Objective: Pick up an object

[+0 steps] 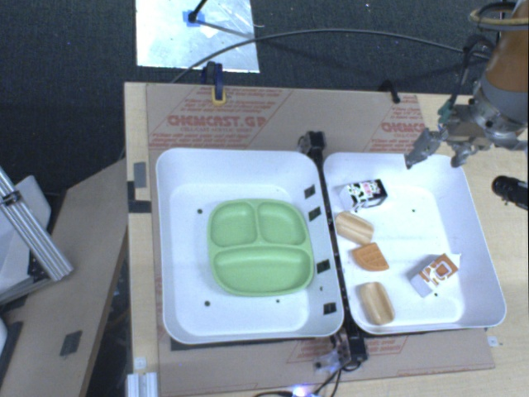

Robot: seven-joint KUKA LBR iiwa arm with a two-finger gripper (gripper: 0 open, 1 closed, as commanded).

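Hovering above the right bin [475,222] far rim: gripper [436,149], fingers spread, holding nothing. Lying near the bin's left wall: bread roll [353,227]. Likely handling light, soft, compressible; suggesting grasping across the narrow middle, squeezing gently.

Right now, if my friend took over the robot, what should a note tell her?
Gripper: open, holding nothing, hovering above the right bin's far edge.
Right bin holds a black-and-white carton, two bread rolls, an orange wedge and a small orange-and-white box.
Left bin holds a green divided plate.
Done: nothing picked up yet.
Left: lower, grasp one item, lift.
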